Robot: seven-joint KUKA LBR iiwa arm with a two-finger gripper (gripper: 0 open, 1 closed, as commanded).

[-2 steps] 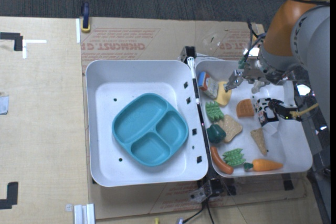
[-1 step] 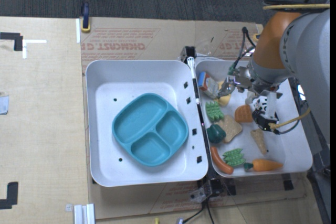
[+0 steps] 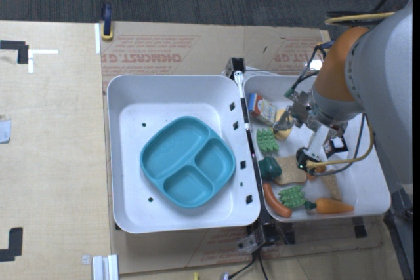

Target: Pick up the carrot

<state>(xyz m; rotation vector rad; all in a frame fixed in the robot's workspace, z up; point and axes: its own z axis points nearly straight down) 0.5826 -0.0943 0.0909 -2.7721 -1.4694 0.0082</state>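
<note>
The carrot (image 3: 333,207), orange with a green leafy end (image 3: 309,205), lies flat near the front edge of the right bin (image 3: 367,170). My gripper (image 3: 293,116) hangs over the middle-back of that bin, close to a small yellow piece (image 3: 283,130). It is well behind the carrot and apart from it. The arm's grey wrist and orange band (image 3: 335,65) cover the bin's back right part.
Crowded around the carrot are a red sausage (image 3: 276,200), a green leafy piece (image 3: 292,195), a bread slice (image 3: 289,169), a dark green item (image 3: 268,167), a ridged green piece (image 3: 266,140) and a small carton (image 3: 261,108). The left bin (image 3: 125,141) holds a blue divided plate (image 3: 188,161).
</note>
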